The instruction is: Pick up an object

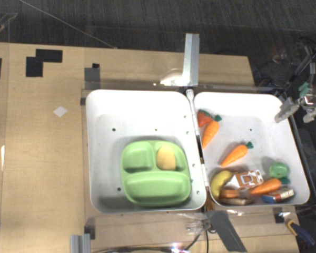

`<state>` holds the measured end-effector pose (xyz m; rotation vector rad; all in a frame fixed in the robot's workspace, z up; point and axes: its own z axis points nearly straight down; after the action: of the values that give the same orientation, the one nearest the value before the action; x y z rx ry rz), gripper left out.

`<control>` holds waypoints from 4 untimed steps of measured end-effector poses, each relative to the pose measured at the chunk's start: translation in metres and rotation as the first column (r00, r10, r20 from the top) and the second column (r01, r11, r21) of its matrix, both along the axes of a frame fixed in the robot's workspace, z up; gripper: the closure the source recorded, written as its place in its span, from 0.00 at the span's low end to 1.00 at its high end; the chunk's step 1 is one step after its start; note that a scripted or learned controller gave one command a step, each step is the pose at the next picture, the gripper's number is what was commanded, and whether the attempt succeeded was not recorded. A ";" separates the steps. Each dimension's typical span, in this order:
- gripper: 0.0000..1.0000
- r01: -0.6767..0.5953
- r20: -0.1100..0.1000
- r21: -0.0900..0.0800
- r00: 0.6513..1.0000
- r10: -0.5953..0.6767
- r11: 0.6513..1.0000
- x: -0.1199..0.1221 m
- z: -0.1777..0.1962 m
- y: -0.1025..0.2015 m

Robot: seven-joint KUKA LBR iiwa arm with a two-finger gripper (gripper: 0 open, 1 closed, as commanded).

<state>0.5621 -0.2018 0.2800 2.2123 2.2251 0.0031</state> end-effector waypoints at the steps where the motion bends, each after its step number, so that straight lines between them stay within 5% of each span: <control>1: 0.00 0.074 -0.002 0.001 0.997 -0.074 0.997 -0.042 -0.127 -0.004; 2: 0.00 -0.073 0.001 0.000 0.997 0.073 0.997 -0.017 -0.185 0.007; 3: 0.00 -0.111 0.001 0.001 0.994 0.111 0.994 -0.025 -0.157 0.042; 4: 0.00 -0.277 0.011 -0.006 0.961 0.278 0.961 -0.008 -0.187 0.093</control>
<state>0.5540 -0.1089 0.0931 1.8719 2.5041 0.0117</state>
